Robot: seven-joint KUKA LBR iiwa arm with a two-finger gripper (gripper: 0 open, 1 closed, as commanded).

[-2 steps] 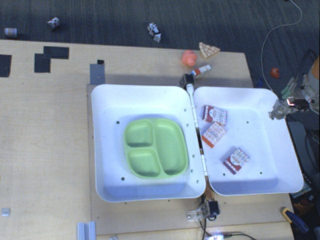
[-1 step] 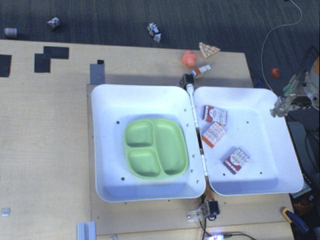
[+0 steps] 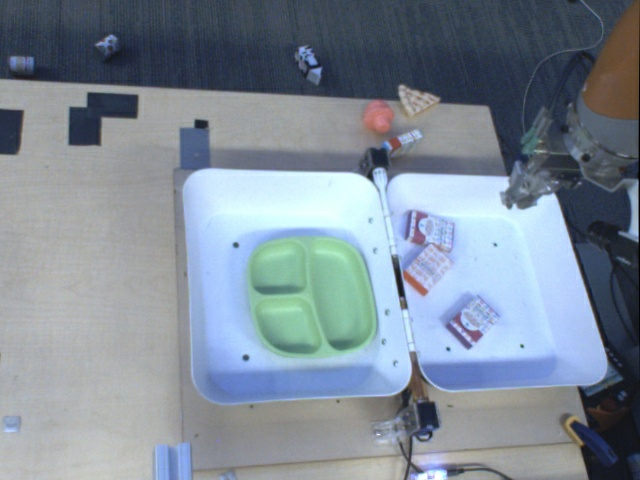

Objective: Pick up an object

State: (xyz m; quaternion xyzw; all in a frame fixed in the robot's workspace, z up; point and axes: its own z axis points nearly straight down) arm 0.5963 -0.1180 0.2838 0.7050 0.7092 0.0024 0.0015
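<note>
A pale wooden bench fills the view from nine to six o'clock. Dark ribbed carpet runs along twelve o'clock. Black patches mark the bench at ten o'clock.

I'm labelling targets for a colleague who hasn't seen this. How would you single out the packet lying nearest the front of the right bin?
Start at the right shallow white bin, which holds three small red-and-white packets. Two overlap near the divider; the target packet lies alone, nearer the front edge, tilted.
</note>
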